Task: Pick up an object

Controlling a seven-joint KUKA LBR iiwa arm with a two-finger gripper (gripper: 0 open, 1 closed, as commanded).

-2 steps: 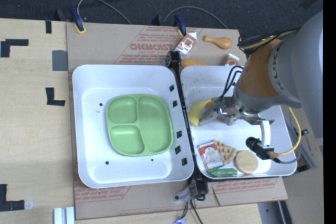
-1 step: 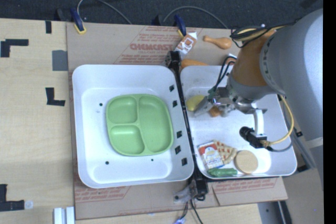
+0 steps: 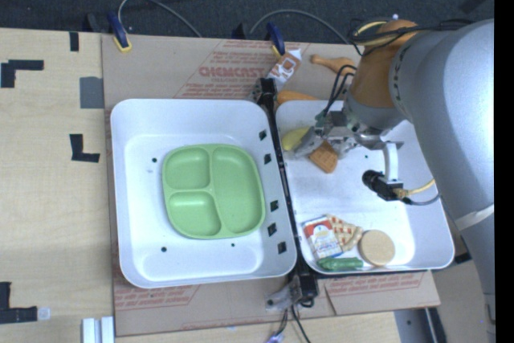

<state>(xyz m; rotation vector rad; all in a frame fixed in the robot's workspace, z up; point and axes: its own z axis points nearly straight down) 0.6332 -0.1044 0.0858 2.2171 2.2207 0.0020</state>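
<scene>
The gripper (image 3: 320,142) is low in the right bin (image 3: 418,241), reaching over a brown block (image 3: 324,160); finger state: cannot tell. Next, a clean lift.

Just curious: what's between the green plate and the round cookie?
In the camera view, the bins' adjoining walls, then a red-and-white packet, lie between the green plate and the cookie.

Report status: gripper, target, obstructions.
Gripper low in right bin, over yellow item and brown piece. No grasp confirmed. Packet, round cookie sit apart at front.
</scene>
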